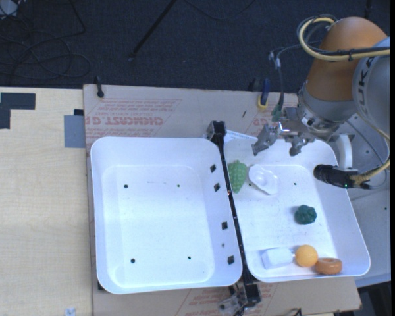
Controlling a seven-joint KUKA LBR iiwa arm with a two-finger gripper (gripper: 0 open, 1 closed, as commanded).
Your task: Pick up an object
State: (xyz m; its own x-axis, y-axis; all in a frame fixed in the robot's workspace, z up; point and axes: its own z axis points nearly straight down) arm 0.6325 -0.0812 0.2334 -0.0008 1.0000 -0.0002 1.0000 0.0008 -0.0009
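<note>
Apparently the approach step: the end effector [278, 143] hangs spread and empty above the right bin's [355, 239] far rim; next, descend onto the white object [263, 179].

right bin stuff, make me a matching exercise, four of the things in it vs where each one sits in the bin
Column one:
1. light green object
2. dark green object
3. orange ball
4. white crumpled piece

Column two:
A. near the front edge of the right bin, between a white block and an orange ring
B. against the divider beside the left bin
C. alone in the middle right of the bin
D. at the back, just right of the light green object and below the gripper

Pairs: 1-B, 2-C, 3-A, 4-D
</note>
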